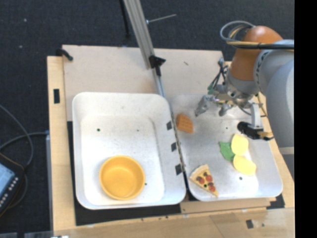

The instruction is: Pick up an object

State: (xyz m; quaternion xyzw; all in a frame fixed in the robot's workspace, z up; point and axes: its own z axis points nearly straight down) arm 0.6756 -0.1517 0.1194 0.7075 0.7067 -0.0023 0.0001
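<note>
there's a metal pole [141, 31] slanting up behind the left bin [84, 108], with a cable [20, 138] off to that bin's left

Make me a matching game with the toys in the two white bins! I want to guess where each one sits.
Things:
1. yellow bowl
2. pizza slice
3. brown bread piece
4. green and yellow toy

Places:
A. right bin, near its front left corner
B. left bin, towards the front
C. right bin, on its right side
D. right bin, by its left wall, further back

Pairs: 1-B, 2-A, 3-D, 4-C
</note>
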